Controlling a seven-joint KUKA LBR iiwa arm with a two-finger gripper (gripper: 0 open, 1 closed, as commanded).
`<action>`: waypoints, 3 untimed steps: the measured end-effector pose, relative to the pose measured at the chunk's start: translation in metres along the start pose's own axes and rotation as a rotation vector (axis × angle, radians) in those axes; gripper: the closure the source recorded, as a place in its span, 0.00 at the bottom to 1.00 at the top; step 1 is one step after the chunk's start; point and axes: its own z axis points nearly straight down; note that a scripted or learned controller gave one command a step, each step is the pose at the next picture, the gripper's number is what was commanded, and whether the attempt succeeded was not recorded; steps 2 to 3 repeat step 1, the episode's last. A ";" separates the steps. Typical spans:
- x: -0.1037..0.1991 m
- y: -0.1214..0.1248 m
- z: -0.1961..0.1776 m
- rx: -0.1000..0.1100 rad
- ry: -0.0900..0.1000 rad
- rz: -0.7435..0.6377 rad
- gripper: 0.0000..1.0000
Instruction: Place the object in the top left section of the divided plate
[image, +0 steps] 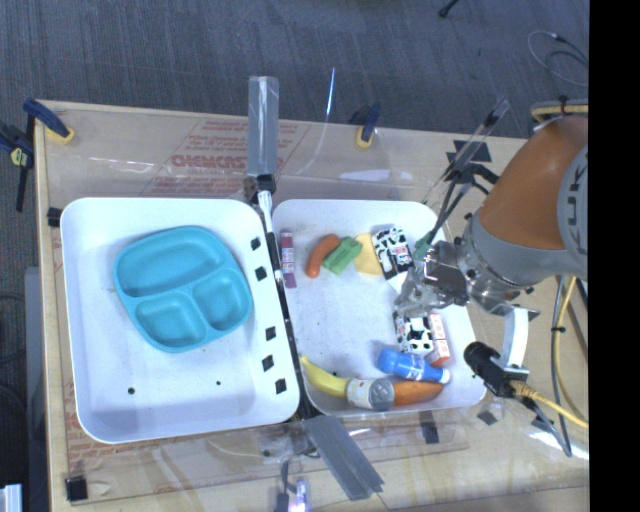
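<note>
Over right bin (330, 330), gripper (415, 300) state you cannot tell; small carton (428, 335) below looks light, stiff — grip its flat sides.

— Lying flat in the left bin (100, 380): blue divided plate (182, 286), three sections facing up, turned at a slant.

— And the object?

— Cannot tell which; several small items sitting in the right bin (335, 320), well apart from the plate.
</note>
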 end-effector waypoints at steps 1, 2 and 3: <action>0.114 -0.032 0.042 0.001 0.001 0.426 1.00; 0.114 -0.032 0.042 0.001 0.001 0.426 1.00; 0.114 -0.032 0.042 0.001 0.001 0.426 1.00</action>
